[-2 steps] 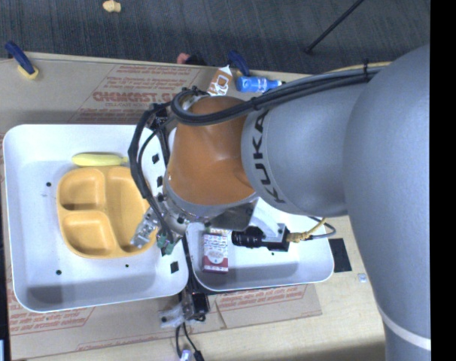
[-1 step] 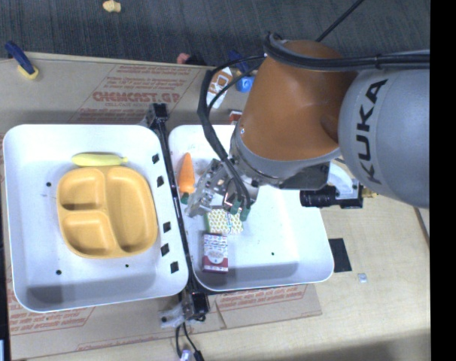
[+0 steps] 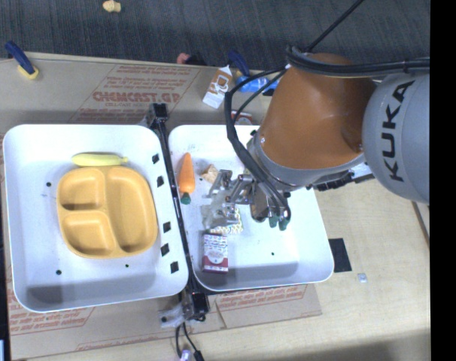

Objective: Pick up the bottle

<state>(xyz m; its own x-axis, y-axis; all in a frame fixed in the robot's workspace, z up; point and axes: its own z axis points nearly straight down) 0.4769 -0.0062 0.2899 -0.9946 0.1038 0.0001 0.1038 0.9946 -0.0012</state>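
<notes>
Gripper (image 3: 239, 194): hanging low over the right bin (image 3: 307, 235); finger state is not showing clearly.
Bottle (image 3: 224, 220): lying in the right bin, just below the gripper, above the red packet (image 3: 215, 252).

The grey arm (image 3: 348, 126) reached in from the right, its gripper (image 3: 239, 194) low over the right bin (image 3: 311, 254) amid a cluster of small items. A carrot (image 3: 186, 175) lay near that bin's left wall, and a small red packet (image 3: 215, 251) lay toward its front. In the left bin (image 3: 25, 224) sat a yellow divided tray (image 3: 107, 210), with a banana (image 3: 100, 159) just behind it.
</notes>
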